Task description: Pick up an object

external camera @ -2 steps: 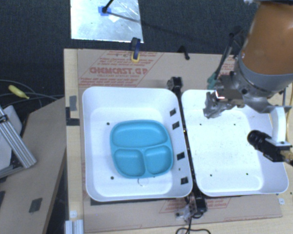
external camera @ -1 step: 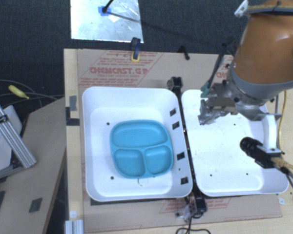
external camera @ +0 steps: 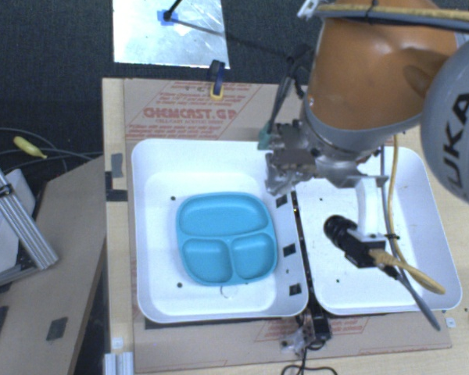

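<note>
Far left of the claw (external camera: 278, 180), at the edge of the view: logged an aluminium frame (external camera: 16, 225), slanted, standing off the bench. Above it and also well left of the claw: noted a small yellow item (external camera: 27, 147) on the dark floor. Could not make out its kind.

Nearer, left of the claw: found the left bin (external camera: 152, 209), white and shallow, resting on a cardboard sheet (external camera: 191, 112) printed with red letters. Inside that bin, down and to the left of the claw, near it but apart from it: recorded the blue tray (external camera: 227, 237). Lay flat and right way up, divided into three compartments, roughly central in the bin. Saw no contact between tray and claw.

Up and to the left of the claw, beyond the bins: noted a shiny metal sheet (external camera: 168, 22) on the dark floor. Closer in: a yellow-and-blue clamp (external camera: 216, 80) at the far edge of the cardboard.

Claw itself: hung over the seam between the two bins, toward the far half of that seam, tilted rather than plumb. Apart or together: could not tell, with the tip too blurred and crowded by the wrist.

Directly below the claw, along the same seam: noted several small black tabs (external camera: 290, 248).

Right of the claw: found the right bin (external camera: 434, 209), white, butted against the left bin. Above and to the right of the claw: logged the orange band (external camera: 371, 53) of the arm, large in view. Beyond that, at the right edge: the grey link (external camera: 457, 131) with dark lettering.
</note>
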`<state>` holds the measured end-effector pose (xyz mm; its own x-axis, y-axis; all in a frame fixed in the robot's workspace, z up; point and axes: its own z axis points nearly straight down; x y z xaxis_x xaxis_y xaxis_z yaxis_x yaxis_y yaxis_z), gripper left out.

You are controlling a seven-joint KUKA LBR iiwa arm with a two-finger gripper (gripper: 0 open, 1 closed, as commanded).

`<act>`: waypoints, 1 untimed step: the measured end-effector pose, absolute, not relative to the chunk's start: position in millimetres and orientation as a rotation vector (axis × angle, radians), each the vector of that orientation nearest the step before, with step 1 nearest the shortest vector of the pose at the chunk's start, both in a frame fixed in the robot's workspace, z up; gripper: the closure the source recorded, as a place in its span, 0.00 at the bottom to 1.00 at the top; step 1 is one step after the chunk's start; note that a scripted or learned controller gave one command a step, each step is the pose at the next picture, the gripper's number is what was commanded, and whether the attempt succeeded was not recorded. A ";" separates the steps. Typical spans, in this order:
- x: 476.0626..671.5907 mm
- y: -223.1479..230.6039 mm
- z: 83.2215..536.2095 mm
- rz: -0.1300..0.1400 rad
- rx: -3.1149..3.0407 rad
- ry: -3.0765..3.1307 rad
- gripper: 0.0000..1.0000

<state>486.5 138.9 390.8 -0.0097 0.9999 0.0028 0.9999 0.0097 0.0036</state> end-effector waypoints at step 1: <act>485.4 112.6 204.2 -0.011 2.227 2.223 1.00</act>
